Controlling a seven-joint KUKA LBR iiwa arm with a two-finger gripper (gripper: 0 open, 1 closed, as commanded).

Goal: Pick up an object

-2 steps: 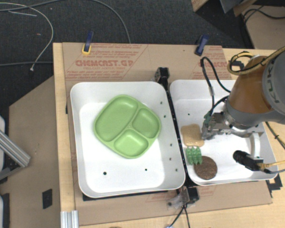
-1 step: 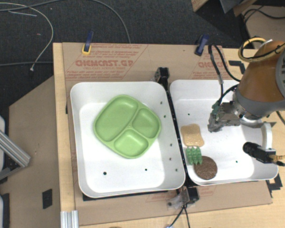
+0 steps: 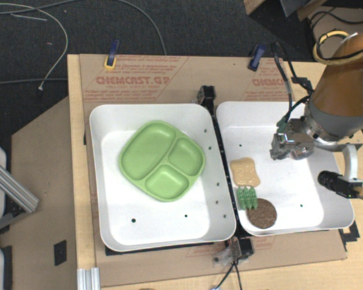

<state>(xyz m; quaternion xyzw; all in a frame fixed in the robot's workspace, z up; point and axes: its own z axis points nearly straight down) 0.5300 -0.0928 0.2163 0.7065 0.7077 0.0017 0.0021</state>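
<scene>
A green divided plate (image 3: 162, 159) lies in the left bin (image 3: 109, 216). In the right bin (image 3: 314, 213), near its left wall, sit a tan bread-like piece (image 3: 244, 172), a small green toy (image 3: 247, 197) and a brown round patty (image 3: 262, 213), lined up front to back. My gripper (image 3: 287, 147) hangs over the upper middle of the right bin, to the right of and above the tan piece, apart from all three items. Nothing shows between its metal tips.
The two bins sit on a cardboard sheet (image 3: 139, 71) held by blue clamps (image 3: 113, 52) at the back. A black fitting (image 3: 339, 184) sticks out at the right bin's right side. Cables run across the dark floor behind.
</scene>
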